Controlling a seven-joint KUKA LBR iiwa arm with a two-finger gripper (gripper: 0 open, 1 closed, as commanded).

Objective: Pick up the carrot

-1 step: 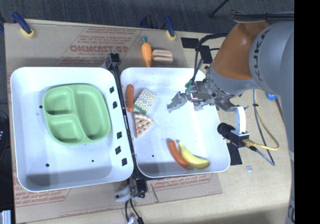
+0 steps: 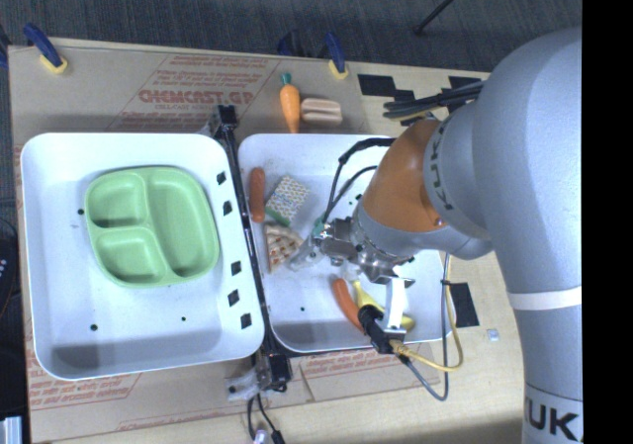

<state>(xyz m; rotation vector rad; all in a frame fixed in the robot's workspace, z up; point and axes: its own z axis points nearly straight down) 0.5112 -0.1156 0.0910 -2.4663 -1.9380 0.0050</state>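
Note:
An orange carrot (image 2: 289, 106) with a green top lies on the cardboard just behind the right bin (image 2: 297, 333), outside it. A second orange, carrot-like piece (image 2: 345, 301) lies inside the right bin near its front wall. My gripper (image 2: 324, 238) hangs low over the middle of the right bin, beside a waffle-patterned piece (image 2: 282, 247) and a little behind the orange piece. The wrist hides much of the gripper, and I see nothing held in it.
A reddish sausage (image 2: 257, 193) and a small patterned box (image 2: 289, 197) lie in the right bin's left half. A tan block (image 2: 320, 112) sits next to the carrot outside. The left bin (image 2: 49, 333) holds a green divided plate (image 2: 203, 264).

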